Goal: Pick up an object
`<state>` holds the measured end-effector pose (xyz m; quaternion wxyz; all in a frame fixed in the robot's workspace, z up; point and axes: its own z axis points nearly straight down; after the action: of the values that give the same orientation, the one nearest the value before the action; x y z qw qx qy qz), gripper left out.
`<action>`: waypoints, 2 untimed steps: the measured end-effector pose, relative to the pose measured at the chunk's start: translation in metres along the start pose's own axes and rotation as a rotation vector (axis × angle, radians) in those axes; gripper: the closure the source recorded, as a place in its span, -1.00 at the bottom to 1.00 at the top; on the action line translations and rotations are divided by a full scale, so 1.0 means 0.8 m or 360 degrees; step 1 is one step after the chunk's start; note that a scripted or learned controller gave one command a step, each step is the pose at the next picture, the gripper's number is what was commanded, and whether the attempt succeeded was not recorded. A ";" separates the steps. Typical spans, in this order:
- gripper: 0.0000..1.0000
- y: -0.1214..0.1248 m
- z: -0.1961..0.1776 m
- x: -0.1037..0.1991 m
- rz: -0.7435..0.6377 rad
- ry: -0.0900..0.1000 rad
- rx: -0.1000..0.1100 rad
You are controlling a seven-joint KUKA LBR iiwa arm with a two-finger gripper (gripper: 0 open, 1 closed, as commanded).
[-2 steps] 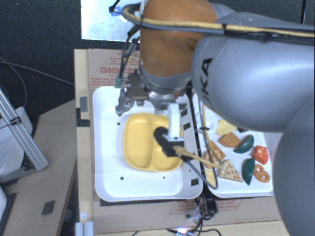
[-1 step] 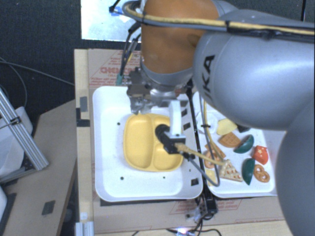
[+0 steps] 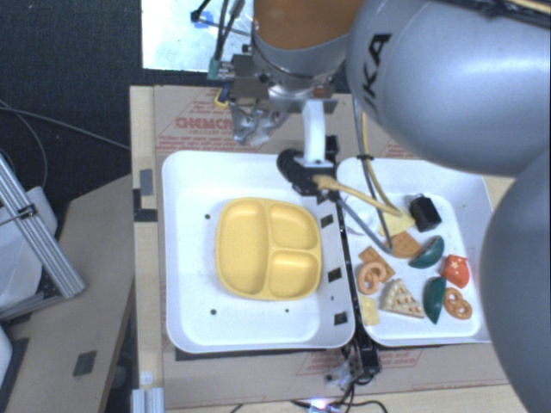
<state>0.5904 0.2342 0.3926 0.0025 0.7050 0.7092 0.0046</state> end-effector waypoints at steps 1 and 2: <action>1.00 -0.072 0.042 -0.007 -0.0001 -0.0006 0.0023; 1.00 -0.132 0.000 -0.054 0.0011 -0.0002 0.0013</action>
<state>0.4851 0.1905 0.3916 0.0002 0.7076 0.7066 0.0014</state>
